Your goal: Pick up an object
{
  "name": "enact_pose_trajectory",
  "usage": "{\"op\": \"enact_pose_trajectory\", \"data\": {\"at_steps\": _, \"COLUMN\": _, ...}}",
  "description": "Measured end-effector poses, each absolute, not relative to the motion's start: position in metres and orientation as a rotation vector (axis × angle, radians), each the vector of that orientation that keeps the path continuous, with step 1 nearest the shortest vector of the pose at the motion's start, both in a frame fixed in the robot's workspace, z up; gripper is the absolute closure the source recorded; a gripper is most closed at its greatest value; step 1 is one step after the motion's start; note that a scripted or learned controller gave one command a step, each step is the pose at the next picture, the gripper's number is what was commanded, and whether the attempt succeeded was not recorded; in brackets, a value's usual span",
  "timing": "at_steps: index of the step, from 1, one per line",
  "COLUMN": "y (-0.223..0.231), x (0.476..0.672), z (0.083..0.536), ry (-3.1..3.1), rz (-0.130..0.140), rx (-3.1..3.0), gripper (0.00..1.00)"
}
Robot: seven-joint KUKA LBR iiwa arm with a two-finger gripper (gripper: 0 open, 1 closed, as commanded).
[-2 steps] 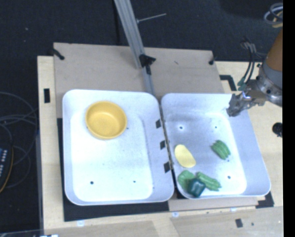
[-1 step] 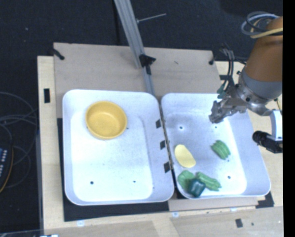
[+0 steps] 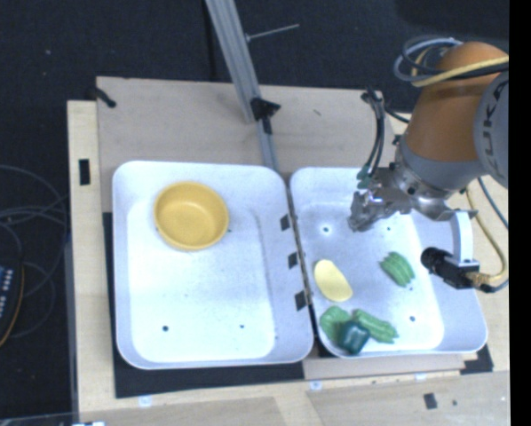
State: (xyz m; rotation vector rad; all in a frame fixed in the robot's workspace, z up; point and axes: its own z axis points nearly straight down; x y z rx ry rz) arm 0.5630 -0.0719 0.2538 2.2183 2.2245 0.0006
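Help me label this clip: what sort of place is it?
Probably a robot lab bench: a robot arm over two white bins, with a yellow bowl and small toy-like pieces.

The hand (image 3: pixel 365 213) is looking too small and dark to tell how its fingers are sitting, and the arm (image 3: pixel 452 114) is getting chopped off by the right edge.
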Motion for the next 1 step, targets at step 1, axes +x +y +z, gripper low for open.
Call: {"op": "enact_pose_trajectory", "data": {"at_steps": 1, "y": -0.0276, "x": 0.5491, "z": 0.258, "ry": 2.225, "rz": 0.002, "rx": 2.217, "gripper": 1.0}}
